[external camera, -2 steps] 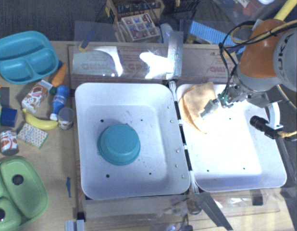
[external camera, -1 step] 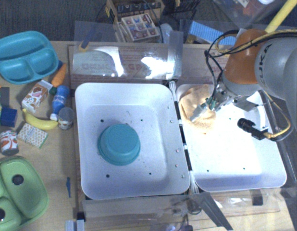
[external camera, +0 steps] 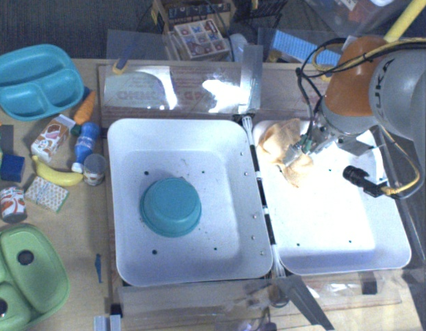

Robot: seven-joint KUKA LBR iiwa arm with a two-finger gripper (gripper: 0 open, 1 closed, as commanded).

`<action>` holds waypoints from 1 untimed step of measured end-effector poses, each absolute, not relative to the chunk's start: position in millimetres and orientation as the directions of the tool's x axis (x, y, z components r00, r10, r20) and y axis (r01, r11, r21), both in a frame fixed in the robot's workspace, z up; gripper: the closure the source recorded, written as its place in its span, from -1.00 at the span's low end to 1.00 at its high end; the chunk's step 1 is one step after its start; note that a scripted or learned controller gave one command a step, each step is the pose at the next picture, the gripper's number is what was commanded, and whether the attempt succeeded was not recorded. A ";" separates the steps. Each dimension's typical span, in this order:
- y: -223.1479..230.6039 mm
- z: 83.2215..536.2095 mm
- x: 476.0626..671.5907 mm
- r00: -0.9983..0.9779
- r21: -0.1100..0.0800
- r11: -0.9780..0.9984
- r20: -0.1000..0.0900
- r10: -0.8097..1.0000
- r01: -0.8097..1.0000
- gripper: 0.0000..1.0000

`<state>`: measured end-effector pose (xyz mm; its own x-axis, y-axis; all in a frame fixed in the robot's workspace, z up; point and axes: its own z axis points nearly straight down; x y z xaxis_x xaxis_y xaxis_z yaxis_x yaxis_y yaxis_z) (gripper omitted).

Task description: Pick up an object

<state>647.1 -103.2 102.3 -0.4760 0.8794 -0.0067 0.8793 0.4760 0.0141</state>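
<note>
A pale tan, crumpled soft object [external camera: 280, 145] lies at the far left corner of the right bin [external camera: 337, 247]. My gripper [external camera: 300, 150] reaches down from the right onto that object's right side, with its fingertips against the tan material. A blue upturned bowl [external camera: 171, 206] rests in the middle of the left bin [external camera: 130, 150]. The arm's orange band [external camera: 354, 81] and grey body hang over the right bin's far right corner.
Left of the bins on the bench lie a blue divided tray [external camera: 35, 81], a banana [external camera: 56, 173], small cartons and cans, and a green tray [external camera: 23, 281]. A black cable plug [external camera: 358, 178] hangs over the right bin. Boxes and clutter stand behind the bins.
</note>
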 end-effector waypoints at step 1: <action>-33.9 186.2 667.6 -0.393 0.003 0.393 -0.002 0.920 0.920 1.00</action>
